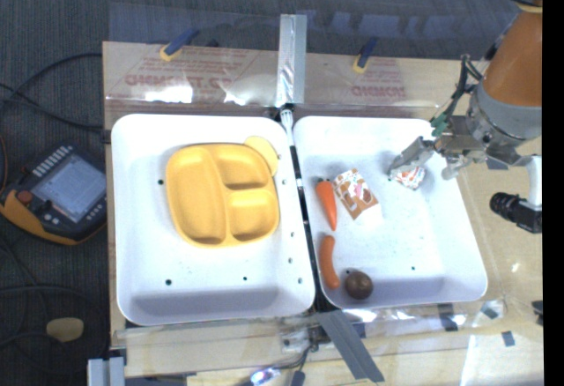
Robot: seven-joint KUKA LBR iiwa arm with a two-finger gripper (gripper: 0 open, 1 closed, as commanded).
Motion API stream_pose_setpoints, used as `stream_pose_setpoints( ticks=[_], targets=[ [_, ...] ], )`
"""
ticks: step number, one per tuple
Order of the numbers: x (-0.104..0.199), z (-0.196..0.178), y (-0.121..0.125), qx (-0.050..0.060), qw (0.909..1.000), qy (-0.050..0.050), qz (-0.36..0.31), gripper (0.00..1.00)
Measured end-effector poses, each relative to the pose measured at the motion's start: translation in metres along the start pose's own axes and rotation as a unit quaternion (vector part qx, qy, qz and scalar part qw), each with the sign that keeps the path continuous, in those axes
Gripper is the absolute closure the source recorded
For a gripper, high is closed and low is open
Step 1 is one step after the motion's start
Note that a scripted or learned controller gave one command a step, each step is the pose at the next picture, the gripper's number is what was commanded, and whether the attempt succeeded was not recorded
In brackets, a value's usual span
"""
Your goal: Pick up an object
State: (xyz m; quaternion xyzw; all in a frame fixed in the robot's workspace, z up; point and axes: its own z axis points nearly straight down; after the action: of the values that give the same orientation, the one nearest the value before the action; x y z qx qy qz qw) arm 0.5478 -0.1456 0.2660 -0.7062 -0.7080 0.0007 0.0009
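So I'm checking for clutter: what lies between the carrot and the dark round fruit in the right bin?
In the camera view, a sausage lies between the carrot and the dark fruit, along the right bin's left side.

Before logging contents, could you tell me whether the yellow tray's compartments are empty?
Empty: the yellow divided tray in the left bin shows bare compartments.

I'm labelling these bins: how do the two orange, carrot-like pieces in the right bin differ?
The upper carrot is brighter orange and tapers to a point; the lower carrot is duller, reddish and blunter. The upper lies beside the small printed box; the lower ends near the dark round fruit. Both lie along the right bin's left wall.
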Motion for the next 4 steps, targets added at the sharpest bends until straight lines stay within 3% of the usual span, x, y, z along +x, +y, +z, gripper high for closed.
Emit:
stream_pose_setpoints(
  ticks=[1, 2, 3, 4],
  targets=[
    [-0.011, 0.135, 0.076, -0.002, 0.9999, -0.001, -0.013, 0.00],
    [-0.022, 0.152, 0.085, -0.008, 0.9932, -0.001, -0.117, 0.00],
    [-0.007, 0.177, 0.027, -0.006, 0.9957, -0.003, -0.093, 0.00],
    [-0.007, 0.166, 0.028, -0.008, 0.9957, -0.002, -0.092, 1.00]
  ],
)
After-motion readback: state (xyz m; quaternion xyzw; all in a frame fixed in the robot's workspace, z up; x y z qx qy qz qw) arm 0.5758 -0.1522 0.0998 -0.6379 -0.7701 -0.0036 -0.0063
